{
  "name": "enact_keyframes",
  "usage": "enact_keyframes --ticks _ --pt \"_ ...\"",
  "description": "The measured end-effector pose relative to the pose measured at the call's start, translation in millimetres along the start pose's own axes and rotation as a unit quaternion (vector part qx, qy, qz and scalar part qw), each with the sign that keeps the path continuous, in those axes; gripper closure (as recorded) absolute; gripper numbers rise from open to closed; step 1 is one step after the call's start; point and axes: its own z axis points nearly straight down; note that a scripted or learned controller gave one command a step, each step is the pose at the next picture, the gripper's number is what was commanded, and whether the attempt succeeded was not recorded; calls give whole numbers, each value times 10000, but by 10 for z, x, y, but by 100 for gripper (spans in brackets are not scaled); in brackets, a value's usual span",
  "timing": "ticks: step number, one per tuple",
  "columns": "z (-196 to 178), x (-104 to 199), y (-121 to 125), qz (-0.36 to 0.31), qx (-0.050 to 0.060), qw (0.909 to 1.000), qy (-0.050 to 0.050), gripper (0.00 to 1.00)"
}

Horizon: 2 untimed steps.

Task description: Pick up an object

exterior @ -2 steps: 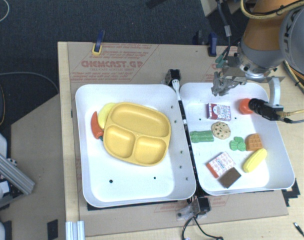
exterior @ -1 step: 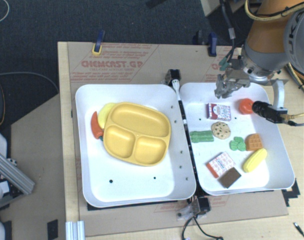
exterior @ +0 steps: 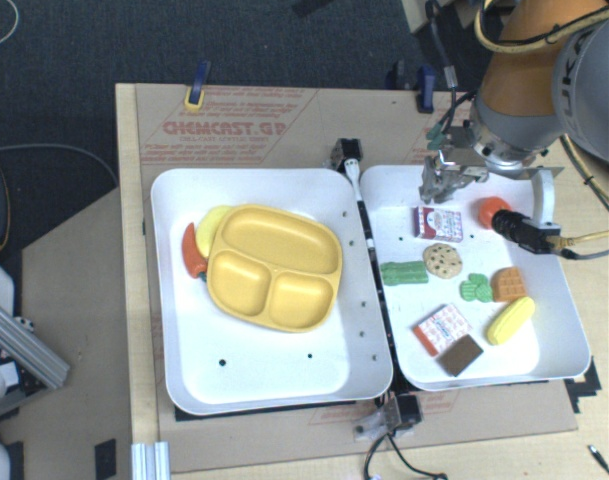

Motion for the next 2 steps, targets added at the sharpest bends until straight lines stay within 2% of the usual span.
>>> enact_keyframes --ticks 1,2 --pt "-146 -147 49 11 -41 10000 -12 100" --pt "-168 -72 111 -3 -40 10000 -7 100"
